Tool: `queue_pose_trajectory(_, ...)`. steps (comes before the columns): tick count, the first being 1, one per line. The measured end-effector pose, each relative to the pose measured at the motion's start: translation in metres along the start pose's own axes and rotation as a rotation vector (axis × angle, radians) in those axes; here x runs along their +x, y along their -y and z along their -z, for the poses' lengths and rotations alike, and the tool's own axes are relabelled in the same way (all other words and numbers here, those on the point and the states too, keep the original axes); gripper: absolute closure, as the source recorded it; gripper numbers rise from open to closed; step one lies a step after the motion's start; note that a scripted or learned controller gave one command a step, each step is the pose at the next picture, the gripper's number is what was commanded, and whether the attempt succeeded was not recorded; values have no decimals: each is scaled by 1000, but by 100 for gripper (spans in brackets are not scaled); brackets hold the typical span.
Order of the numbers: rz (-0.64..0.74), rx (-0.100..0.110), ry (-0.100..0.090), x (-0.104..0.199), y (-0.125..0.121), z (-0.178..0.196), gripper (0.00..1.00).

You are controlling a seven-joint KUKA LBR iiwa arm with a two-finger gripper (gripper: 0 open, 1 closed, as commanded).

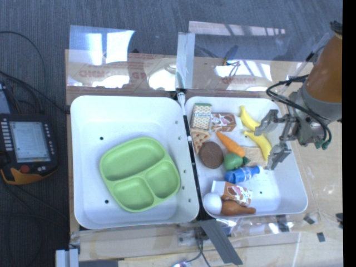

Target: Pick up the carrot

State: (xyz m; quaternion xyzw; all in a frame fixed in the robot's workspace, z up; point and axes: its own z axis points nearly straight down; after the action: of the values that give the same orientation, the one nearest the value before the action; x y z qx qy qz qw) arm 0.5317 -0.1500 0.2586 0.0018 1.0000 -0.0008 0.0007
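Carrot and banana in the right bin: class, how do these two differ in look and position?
The carrot is orange with a green end, while the banana is all yellow. The carrot is straight and tapered; the banana is curved. The carrot lies near the bin's middle among other toys, whereas the banana lies further right, next to the gripper. Both are toy foods lying flat and slanting the same way in the right bin.

The worktop is pale and carries two shallow white bins side by side, touching along their inner walls: the left bin and the right bin, with clear plastic sheeting behind them
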Motion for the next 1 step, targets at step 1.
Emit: queue_pose_trajectory(1, -71, -4, -10, -9, -54, -103, 0)
